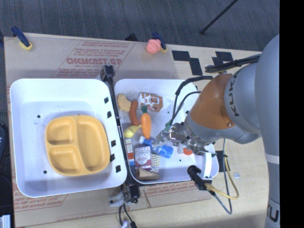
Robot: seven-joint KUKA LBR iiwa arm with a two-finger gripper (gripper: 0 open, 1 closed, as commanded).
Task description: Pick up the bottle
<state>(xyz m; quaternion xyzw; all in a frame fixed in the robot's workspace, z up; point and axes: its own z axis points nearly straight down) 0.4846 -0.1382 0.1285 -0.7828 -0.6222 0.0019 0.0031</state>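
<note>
One blue bottle (163,151) in right bin (190,87), just beside tool (175,136)

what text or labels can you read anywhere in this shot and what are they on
"CHEMCAST GP", red print on the brown cardboard sheet under the bins; the smaller lines around it are too blurred to read.
"KU", the visible part of black lettering on the grey robot arm.
Small red and white carton: printing too small to read.
Small printed packet: label too blurred to read.
</note>
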